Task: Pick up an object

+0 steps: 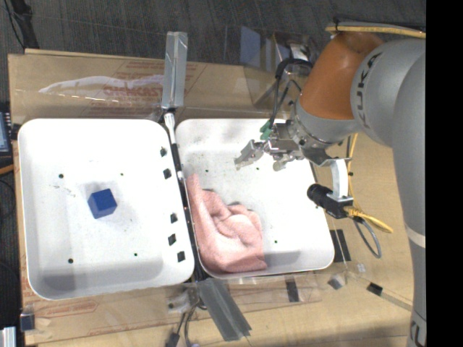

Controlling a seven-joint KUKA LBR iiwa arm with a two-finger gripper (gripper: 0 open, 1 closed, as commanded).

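Note:
A blue cube (103,202) rests in the left bin (43,143), a little left of its middle. A crumpled pink cloth (226,225) lies in the right bin (307,223), against its left wall and front edge. My gripper (262,157) hangs over the back half of the right bin, above and right of the cloth. Its two fingers are spread apart with nothing between them. The grey arm with its orange band comes in from the upper right.
A divider with black clips (173,194) separates the two bins. A black and yellow cable fitting (340,204) sits at the right bin's right rim. Bare white floor shows to the right of the cloth and around the cube.

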